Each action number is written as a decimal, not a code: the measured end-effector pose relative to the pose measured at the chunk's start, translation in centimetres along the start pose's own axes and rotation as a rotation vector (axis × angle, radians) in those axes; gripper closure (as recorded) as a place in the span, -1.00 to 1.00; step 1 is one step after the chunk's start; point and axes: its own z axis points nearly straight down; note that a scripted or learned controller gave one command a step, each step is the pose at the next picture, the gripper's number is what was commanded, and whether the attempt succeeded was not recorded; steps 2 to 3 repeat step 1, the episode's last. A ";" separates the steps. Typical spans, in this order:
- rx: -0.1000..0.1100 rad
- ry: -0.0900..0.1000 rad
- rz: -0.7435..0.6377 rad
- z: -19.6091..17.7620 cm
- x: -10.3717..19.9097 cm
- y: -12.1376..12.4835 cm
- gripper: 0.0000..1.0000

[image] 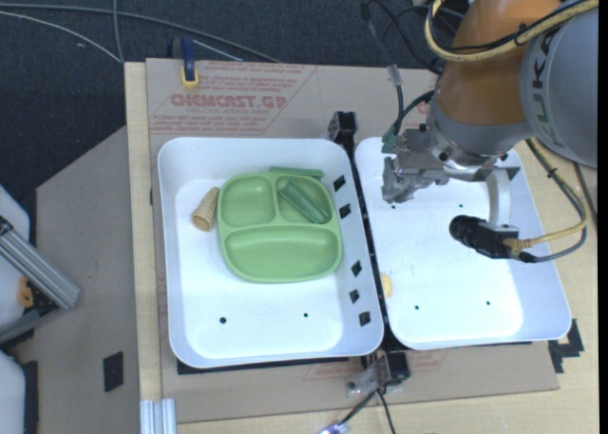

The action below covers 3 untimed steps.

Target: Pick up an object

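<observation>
A green divided plate (277, 231) lies in the left bin (190, 309). In its upper right compartment rests a darker green, pickle-like piece (305, 198). A tan ice-cream cone (204, 209) lies just left of the plate on the bin floor. My gripper (403, 185) hangs over the upper left part of the right bin (475, 318), close to the wall between the bins. I see nothing in it. The big orange and grey wrist above hides most of it.
A small yellowish bit (385, 284) sits by the divider between the bins. A black part with a yellow cable (483, 235) hangs from the arm over the right bin. Black clips (342, 125) line the divider. Cardboard (228, 95) lies under both bins.
</observation>
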 end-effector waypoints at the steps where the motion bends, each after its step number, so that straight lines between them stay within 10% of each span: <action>1: 0.004 0.001 -0.001 0.9 6.4 -0.2 1.00; 3: 0.004 0.001 -0.001 0.9 6.4 -0.2 1.00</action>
